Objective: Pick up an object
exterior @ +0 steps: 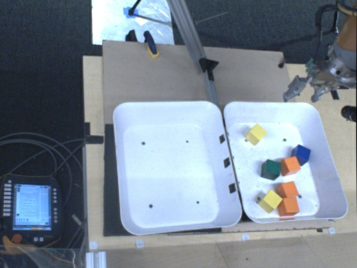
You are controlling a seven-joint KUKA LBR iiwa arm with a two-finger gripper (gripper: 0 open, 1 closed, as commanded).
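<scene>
Nearest the lower edge, on the dark floor at the left, a handheld control pendant with a lit screen (pixel 32 208) lies among loose black cables (pixel 50 149). Beside it the pale wooden desk (pixel 95 94) carries two shallow white plastic bins side by side, their inner rims touching along the middle.

The left white bin (pixel 167 214) has a bare floor with a few small dark dots. The right white bin (pixel 329 202) holds all the small blocks. Closest to the front sit an orange cube (pixel 288 206) and a yellow cube (pixel 270 200), pressed against each other, with a second orange cube (pixel 286 189) touching just behind them. Further back a dark green cube (pixel 271 169) leans against a third orange cube (pixel 290 165), and a blue cube (pixel 301 153) rests against that orange one on its far side. A second yellow cube (pixel 256 134) stands alone, well apart, toward the bin's far left corner.

Beyond the bins lies a brown cardboard sheet (pixel 167 74), crossed by a slanting grey metal pole (pixel 187 27). A yellow-handled tool (pixel 151 44) rests at its far edge, near a shiny foil patch (pixel 117 10).

At the far right the claw (pixel 309 91) hangs above the far rim of the right bin, outside it and well apart from every block. Its two grey fingers (pixel 294 88) are spread apart with nothing between them.
</scene>
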